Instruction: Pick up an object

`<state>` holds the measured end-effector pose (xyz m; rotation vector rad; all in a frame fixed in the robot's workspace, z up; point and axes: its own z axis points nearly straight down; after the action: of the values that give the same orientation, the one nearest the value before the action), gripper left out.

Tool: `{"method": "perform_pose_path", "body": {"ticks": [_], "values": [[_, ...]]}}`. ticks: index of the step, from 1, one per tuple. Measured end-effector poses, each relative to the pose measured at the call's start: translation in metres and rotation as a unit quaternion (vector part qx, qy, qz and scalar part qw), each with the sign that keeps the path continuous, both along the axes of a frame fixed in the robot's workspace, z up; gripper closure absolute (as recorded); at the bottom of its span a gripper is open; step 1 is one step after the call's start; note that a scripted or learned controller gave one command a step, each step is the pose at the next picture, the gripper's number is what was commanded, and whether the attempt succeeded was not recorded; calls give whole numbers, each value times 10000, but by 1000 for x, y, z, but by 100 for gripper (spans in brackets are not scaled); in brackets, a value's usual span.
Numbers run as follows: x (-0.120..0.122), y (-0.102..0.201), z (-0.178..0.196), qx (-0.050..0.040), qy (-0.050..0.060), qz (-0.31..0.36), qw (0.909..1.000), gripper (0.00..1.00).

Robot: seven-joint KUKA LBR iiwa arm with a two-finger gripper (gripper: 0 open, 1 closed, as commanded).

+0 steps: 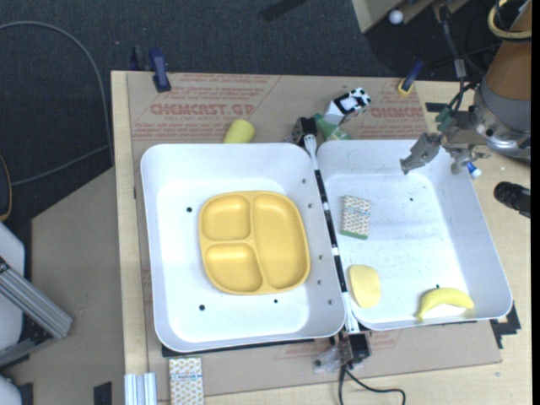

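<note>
One pincer (439, 152), above right bin (472, 226)

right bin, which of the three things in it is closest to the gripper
The patterned sponge near the right bin's left wall. The gripper hangs over the bin's far edge; the yellow banana and pale yellow piece lie at the near edge.

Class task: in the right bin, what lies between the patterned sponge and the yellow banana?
In the camera view, a pale yellow flat piece lies between the sponge and banana; otherwise bare floor of the right bin.

Tray (253, 243) in L bin (160, 226) (banana (445, 302) R bin (472, 218)).
</note>
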<state>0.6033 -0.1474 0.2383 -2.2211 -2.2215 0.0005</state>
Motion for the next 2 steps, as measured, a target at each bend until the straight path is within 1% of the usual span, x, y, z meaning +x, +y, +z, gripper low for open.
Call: {"method": "perform_pose_path", "body": {"ticks": [1,2], "values": [[27,57,-69,7,11,3,10000,0],[1,55,-151,7,-27,1,10000,0]]}}
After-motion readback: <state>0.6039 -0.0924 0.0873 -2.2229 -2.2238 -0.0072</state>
